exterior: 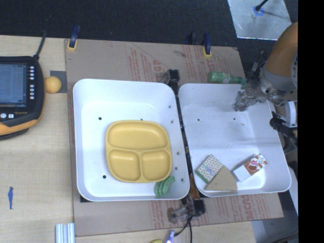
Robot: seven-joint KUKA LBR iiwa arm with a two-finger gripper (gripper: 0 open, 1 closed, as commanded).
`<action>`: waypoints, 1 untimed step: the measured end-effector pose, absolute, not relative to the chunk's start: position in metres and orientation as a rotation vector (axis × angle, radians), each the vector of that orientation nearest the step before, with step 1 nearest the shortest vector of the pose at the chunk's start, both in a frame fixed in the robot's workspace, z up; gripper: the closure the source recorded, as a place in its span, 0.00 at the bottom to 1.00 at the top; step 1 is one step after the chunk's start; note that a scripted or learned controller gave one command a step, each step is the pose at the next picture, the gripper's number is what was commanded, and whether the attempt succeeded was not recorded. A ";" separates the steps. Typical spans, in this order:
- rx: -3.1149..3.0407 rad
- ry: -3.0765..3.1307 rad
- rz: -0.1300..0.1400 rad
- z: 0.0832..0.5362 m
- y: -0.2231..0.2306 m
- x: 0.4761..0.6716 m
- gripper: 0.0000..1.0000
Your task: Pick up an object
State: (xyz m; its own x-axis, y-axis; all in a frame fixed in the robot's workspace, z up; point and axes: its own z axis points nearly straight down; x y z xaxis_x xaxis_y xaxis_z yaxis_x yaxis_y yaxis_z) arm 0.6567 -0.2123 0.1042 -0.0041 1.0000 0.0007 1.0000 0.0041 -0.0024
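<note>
No readable labels we can make out; tool (pixel 244 101) over right bin (pixel 223 130) far corner, grip state unclear.

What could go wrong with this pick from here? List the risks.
1. The gripper sits at the right bin's far edge, while the packet, wedge and box cluster at the near edge: closing here would likely grab nothing.
2. The packet and wedge touch or overlap, so a grasp could catch both or slip.
3. The box lies close to the rim, so the gripper may hit the wall.
</note>
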 end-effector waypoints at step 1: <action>-2.217 -2.225 -0.002 0.175 -0.146 0.657 1.00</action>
